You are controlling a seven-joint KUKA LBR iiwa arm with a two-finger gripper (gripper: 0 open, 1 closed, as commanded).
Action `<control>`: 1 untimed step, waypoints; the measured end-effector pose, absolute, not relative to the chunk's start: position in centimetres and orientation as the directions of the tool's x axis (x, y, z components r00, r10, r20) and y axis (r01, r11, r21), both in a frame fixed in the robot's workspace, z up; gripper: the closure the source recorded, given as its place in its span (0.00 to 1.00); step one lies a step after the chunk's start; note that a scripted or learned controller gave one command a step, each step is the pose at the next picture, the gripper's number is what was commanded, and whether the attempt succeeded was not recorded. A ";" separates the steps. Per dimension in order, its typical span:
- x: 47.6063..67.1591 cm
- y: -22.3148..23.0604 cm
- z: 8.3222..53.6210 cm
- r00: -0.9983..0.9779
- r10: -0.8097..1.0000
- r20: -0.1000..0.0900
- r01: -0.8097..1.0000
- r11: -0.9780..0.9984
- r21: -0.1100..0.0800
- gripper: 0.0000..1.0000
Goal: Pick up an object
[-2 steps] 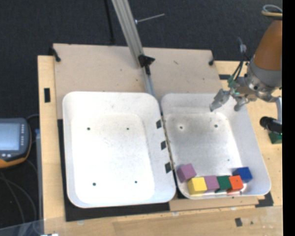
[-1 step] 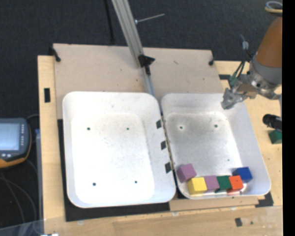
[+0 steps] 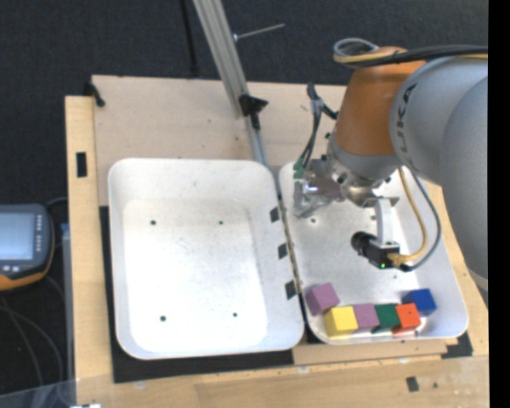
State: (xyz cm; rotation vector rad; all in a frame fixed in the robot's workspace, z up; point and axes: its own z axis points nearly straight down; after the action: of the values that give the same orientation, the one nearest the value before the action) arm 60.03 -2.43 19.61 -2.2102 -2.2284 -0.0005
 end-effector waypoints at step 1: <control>60.2 -3.0 20.8 0.001 1.000 0.000 1.000 -0.001 0.003 1.00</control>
State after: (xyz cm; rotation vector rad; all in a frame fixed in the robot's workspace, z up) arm 60.16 -3.01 20.76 -2.2239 -2.2213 -0.0030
